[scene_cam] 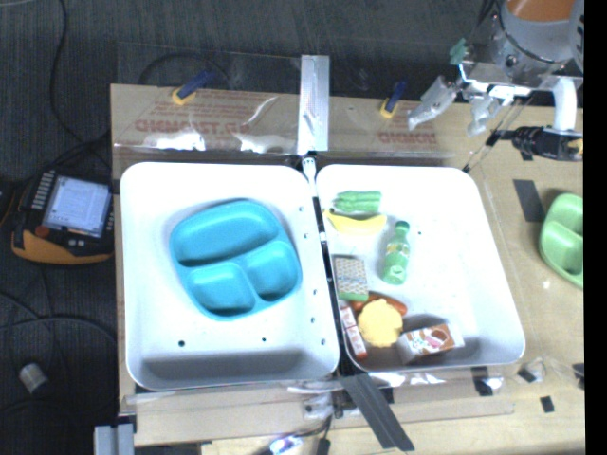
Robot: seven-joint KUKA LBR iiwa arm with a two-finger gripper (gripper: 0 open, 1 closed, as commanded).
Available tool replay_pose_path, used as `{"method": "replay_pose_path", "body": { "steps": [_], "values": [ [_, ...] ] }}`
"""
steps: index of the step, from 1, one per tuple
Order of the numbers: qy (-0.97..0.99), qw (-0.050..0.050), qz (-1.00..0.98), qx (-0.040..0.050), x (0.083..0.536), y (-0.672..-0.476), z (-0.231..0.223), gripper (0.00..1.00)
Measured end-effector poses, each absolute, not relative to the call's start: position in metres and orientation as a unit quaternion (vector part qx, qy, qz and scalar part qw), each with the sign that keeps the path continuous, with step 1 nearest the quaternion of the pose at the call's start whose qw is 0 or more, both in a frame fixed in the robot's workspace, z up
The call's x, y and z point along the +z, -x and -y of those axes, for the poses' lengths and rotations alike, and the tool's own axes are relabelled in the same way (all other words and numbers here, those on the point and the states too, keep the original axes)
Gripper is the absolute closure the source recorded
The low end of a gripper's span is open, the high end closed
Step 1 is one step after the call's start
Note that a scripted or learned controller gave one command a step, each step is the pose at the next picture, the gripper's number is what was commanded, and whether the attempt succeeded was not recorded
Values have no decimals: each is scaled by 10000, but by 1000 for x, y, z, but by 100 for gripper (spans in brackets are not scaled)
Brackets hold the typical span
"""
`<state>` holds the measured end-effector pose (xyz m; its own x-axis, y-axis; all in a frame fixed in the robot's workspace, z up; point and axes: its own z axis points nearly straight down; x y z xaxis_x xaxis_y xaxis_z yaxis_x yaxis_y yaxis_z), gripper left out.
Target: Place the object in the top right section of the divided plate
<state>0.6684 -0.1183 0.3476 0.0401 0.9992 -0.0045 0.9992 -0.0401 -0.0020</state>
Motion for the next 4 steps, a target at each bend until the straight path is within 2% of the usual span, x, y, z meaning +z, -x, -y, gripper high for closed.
{"method": "replay_pose_path", "body": {
  "steps": [4],
  "values": [
    [-7212, 9, -6928, -23, 348, -668, 118, 0]
  ]
}}
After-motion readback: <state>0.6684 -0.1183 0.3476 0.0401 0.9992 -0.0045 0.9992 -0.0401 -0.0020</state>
